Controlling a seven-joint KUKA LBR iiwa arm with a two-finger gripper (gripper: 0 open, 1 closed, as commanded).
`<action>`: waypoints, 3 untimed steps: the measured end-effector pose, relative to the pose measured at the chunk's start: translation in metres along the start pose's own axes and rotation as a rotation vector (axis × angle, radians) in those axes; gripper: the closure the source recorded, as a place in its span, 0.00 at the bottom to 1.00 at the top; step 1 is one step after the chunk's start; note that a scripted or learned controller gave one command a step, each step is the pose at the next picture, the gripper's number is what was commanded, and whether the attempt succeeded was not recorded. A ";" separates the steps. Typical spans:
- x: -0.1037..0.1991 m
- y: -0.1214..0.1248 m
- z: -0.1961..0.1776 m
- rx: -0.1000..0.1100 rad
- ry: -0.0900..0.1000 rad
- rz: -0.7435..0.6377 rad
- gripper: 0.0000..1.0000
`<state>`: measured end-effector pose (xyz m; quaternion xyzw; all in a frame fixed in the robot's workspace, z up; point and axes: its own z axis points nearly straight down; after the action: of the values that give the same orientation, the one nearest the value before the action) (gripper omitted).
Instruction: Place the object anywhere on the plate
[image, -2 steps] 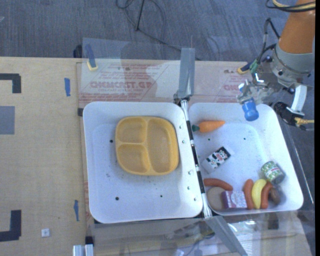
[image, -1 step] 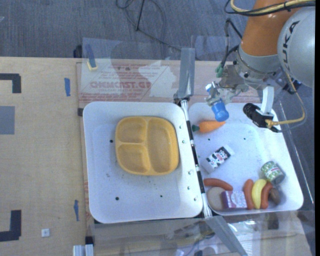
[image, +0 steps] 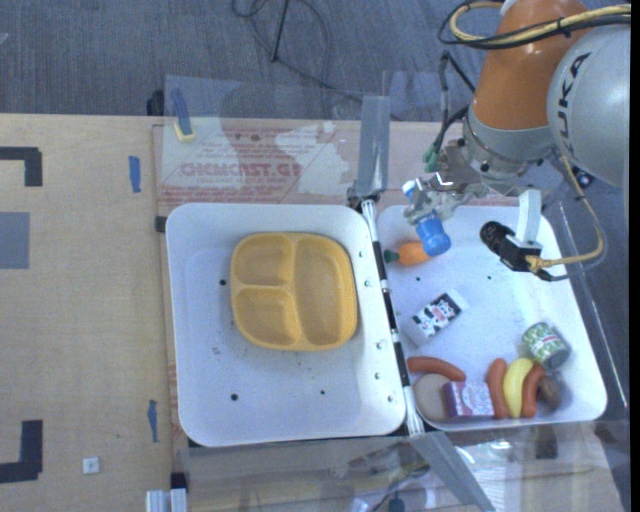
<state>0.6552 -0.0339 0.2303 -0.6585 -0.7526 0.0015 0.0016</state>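
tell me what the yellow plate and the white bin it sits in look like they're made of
The yellow plate: likely moulded plastic, matte; one even colour, rounded corners, three soft-edged compartments pressed into it. The left white bin: probably thin formed plastic, smooth with a slight sheen; rolled rim, rounded corners, small dark holes in its floor. Neither can be confirmed by look alone.

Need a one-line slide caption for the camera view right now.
Gripper over the right bin at a blue object beside a carrot; yellow plate waits in the left bin.

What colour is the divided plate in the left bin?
The plate is yellow, plainly seen in the camera view.
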 end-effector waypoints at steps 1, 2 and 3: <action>0.042 0.017 0.050 0.004 -0.001 0.215 1.00; 0.025 -0.003 0.049 0.000 0.000 -0.038 1.00; 0.086 -0.019 0.049 0.000 0.000 -0.072 1.00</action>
<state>0.6250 0.0494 0.1815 -0.6309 -0.7759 0.0013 0.0014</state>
